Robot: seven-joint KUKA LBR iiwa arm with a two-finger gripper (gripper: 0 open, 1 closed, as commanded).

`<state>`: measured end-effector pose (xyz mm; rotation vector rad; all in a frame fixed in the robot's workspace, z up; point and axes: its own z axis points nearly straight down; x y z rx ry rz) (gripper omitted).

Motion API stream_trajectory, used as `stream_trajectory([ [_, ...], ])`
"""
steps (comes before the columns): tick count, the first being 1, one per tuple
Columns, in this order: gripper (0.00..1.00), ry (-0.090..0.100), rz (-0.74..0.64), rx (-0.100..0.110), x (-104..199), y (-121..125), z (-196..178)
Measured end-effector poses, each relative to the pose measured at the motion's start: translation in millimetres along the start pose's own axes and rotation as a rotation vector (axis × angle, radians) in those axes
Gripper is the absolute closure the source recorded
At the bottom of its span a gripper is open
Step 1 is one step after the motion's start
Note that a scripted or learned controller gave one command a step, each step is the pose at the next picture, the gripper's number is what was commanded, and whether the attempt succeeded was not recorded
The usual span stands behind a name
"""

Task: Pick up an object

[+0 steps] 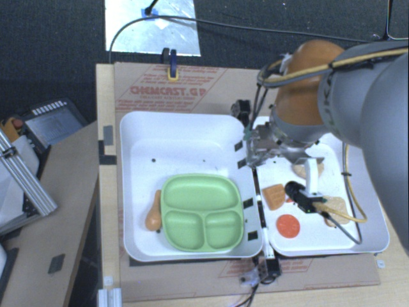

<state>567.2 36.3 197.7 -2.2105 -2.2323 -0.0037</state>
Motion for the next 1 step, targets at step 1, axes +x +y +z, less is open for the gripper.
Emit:
stream_trajectory([
  [1, 1.00, 0.001, -0.001, -0.001, 55.9, -2.6, -21.7],
])
